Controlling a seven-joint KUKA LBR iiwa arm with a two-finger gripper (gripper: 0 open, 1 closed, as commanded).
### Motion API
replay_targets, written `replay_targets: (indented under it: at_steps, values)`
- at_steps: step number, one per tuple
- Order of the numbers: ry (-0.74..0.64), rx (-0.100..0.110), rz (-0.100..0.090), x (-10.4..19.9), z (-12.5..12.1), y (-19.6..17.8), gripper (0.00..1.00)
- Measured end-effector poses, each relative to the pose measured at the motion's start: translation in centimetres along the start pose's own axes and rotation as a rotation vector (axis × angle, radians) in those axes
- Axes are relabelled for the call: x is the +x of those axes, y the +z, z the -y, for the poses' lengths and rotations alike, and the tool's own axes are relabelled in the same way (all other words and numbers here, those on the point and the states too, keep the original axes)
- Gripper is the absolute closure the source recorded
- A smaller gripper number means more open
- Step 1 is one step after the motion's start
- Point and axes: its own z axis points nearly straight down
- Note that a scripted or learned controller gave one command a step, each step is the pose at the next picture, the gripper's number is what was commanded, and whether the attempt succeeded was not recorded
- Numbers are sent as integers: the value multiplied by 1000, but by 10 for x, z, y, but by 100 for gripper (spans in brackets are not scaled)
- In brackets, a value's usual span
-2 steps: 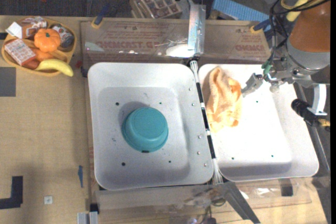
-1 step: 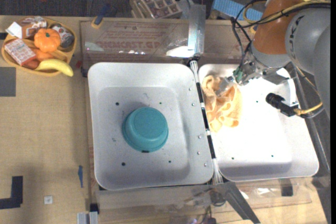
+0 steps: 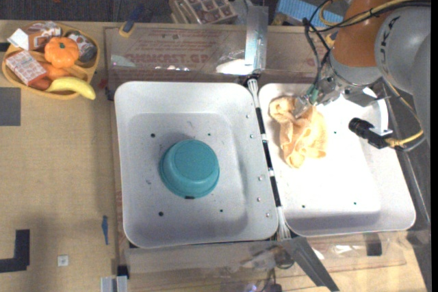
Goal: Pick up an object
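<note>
Reaching in over the right bin (image 3: 383, 215), the hand (image 3: 309, 100) sits at the upper edge of a crumpled yellow cloth (image 3: 301, 132); we cannot tell how it is set, as the wrist hides it. We see the cloth lying in that bin's far left part, near the wall shared with the left bin (image 3: 137, 106). A teal bowl (image 3: 190, 168) rests upside down at the left bin's middle. At the desk's far left corner stands a bowl of toy fruit (image 3: 51, 61).
</note>
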Motion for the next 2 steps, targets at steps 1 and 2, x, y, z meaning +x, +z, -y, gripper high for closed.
replay_targets:
  at_steps: [1,2]
  values:
    - [-74,4,-3,41,-20,-86,100]
    - [-189,6,-4,65,-31,-77,100]
